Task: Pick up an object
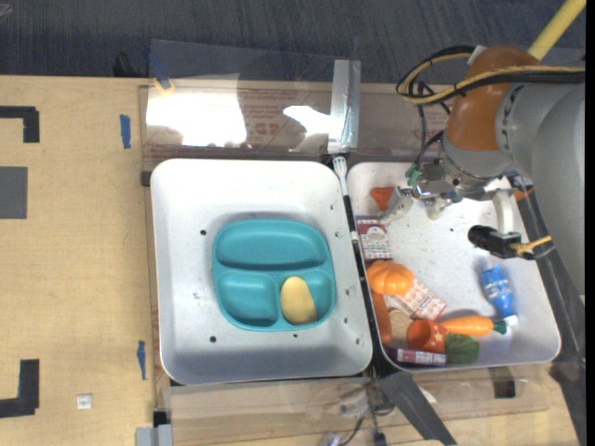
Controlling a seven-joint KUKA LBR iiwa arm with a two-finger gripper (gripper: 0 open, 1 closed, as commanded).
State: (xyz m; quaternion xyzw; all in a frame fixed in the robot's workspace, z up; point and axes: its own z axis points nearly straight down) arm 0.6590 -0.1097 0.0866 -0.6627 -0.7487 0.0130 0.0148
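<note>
1. The task names no one thing, so the choice lies among the clutter in the right bin [535, 337]. It is heaped mostly along the bin's left wall and near edge: a small carton [375, 241], an orange pumpkin-like toy [390, 279], a wrapped packet [423, 300], a carrot [468, 324] with a green piece [462, 347] touching it, and a blue tube [498, 291] lying apart toward the right.
2. These look like toy foods and small packages, so I judge them light and hard-shelled, not fragile. The rounded ones may be slick and roll out of a pinch.
3. The blue tube seems the easiest target: it lies alone on bare floor, and a grip across its narrow middle should hold. The carrot could also be taken across its thick end, though its neighbours crowd it.
4. The small red-orange piece [382, 196] sits nearest the gripper [423, 191], at the far left of the bin. It is small, so a pinch could miss.
5. The gripper hangs above the far part of the right bin with nothing between its fingers. I cannot tell whether they stand apart or together.
6. The left bin [186, 277] holds a teal divided tray [270, 249] with a yellow potato-like toy [297, 300] in its near right compartment, well apart from the arm.
</note>
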